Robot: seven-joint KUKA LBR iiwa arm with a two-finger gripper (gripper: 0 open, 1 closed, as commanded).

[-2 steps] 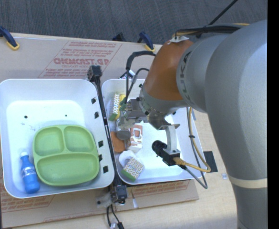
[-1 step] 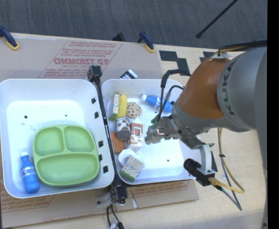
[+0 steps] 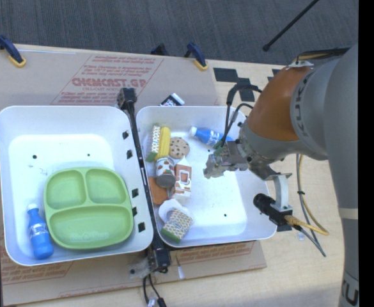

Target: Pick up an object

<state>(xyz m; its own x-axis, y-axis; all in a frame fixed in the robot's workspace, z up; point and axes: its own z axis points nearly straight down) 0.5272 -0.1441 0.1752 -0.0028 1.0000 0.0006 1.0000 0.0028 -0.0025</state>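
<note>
The arm (image 3: 302, 107) reaches in from the right and carries its gripper (image 3: 215, 168) low over the right bin (image 3: 238, 226), near that bin's middle and above bare white floor; whether the claw is spread or pressed together cannot be told, since it appears as a small dark cluster against the wrist. Nothing is seen pinched in it. The objects crowd the right bin's left side, along the wall it shares with the left bin (image 3: 7, 190): a corn cob (image 3: 163, 142) beside a yellow-green packet (image 3: 154, 143), a cookie (image 3: 179, 148), a small can (image 3: 165, 167), a little red-and-white carton (image 3: 183, 178), an orange piece (image 3: 158, 192) against the divider, and a patterned cup (image 3: 177, 223) in the near left corner. A blue-and-white bottle (image 3: 204, 135) lies near the far wall, just left of the wrist. The right bin's right half and near edge offer open floor. In the left bin a green divided plate (image 3: 87, 208) fills the near middle, and a blue bottle (image 3: 38, 233) lies at its left, close to the near left corner; the far half is open.
</note>
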